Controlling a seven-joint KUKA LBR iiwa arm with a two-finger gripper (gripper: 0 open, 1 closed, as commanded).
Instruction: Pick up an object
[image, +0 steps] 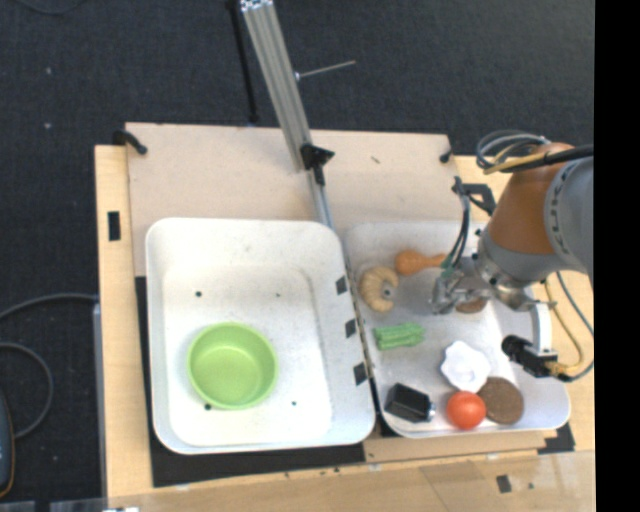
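The right bin (530, 425) holds several objects. A tan ring-shaped piece (378, 285) lies by its left wall, with an orange-brown object (415, 263) just behind it. A green block (398, 336) sits in the middle. Along the front lie a black object (408, 402), a red ball (465, 410) and a brown disc (503, 400), and a white crumpled item (465, 365) sits just behind them. My gripper (455, 293) is low in the bin's back half, right of the tan ring and next to the orange-brown object. A small brownish thing shows right under it.
The left bin (170, 250) holds a green bowl (232, 365) near its front left. A slanted metal pole (285, 90) comes down to the gap between the bins. Cables (565, 330) hang off the arm over the right bin's right side.
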